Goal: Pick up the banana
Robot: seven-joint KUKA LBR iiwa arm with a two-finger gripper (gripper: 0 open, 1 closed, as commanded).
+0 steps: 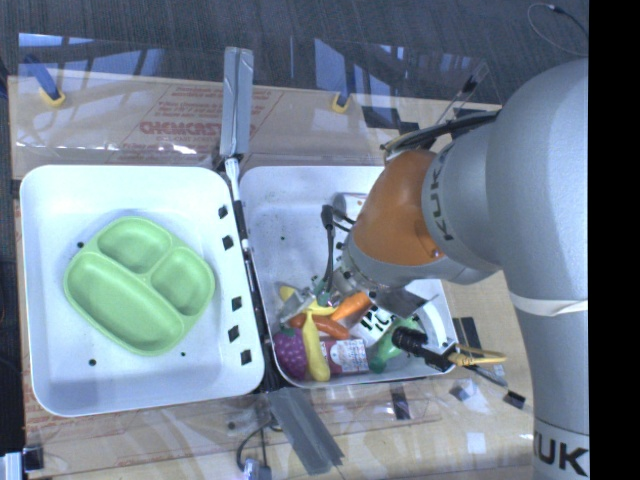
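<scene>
Plastic banana (313, 346), smooth, curved and yellow, lay among glossy toys in the right bin (272, 208); whether the gripper (335, 293) was closed, I couldn't tell.

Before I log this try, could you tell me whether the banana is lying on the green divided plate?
No, the banana lies in the right bin among other toy items, while the green divided plate sits in the left bin.

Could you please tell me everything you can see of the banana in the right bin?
The banana is a yellow, smooth, plastic-looking toy lying in the right bin near its front edge, running roughly front to back. Purple grapes press against its left side, and a bottle with a red label lies at its right. An orange carrot sits just behind it. Its far end is partly hidden among the clutter.
</scene>
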